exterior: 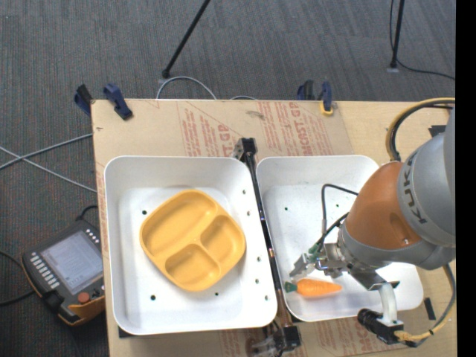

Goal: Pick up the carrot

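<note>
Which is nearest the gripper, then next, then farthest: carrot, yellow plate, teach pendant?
From the gripper:
1. Carrot, just below it in the right bin.
2. Yellow plate, in the left bin.
3. Teach pendant, on the floor past the bench's left edge.

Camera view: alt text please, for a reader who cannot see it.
An orange carrot lies in the right white bin, with the grey-and-orange arm's hand just above it. The left bin holds a yellow divided plate.

Grey arm (435, 192) w/ orange band reaches in from the right, bent low near worktop's front edge. Claw (318, 262) points left.
</note>
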Controlling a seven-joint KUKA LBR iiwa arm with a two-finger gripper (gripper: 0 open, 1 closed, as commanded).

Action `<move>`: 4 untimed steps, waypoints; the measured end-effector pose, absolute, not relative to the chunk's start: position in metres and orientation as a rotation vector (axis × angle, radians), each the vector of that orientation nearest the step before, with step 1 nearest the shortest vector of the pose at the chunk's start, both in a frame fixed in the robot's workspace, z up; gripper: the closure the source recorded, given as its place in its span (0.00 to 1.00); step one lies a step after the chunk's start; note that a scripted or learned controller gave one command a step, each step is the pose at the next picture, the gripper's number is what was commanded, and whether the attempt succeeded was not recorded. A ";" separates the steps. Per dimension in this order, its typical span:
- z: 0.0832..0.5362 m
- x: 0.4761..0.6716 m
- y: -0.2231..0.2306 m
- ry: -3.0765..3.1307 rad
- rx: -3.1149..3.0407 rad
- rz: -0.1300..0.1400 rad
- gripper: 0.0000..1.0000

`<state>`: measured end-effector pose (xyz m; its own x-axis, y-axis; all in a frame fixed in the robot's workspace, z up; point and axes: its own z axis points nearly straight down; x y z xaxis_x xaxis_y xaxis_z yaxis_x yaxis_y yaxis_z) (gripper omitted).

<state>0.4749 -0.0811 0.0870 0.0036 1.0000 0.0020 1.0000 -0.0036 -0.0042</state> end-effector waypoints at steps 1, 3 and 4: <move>0.096 0.475 -0.081 -2.211 -2.221 0.003 1.00; 0.087 0.475 -0.080 -2.213 -2.223 0.002 0.00; 0.087 0.475 -0.083 -2.215 -2.223 0.002 0.00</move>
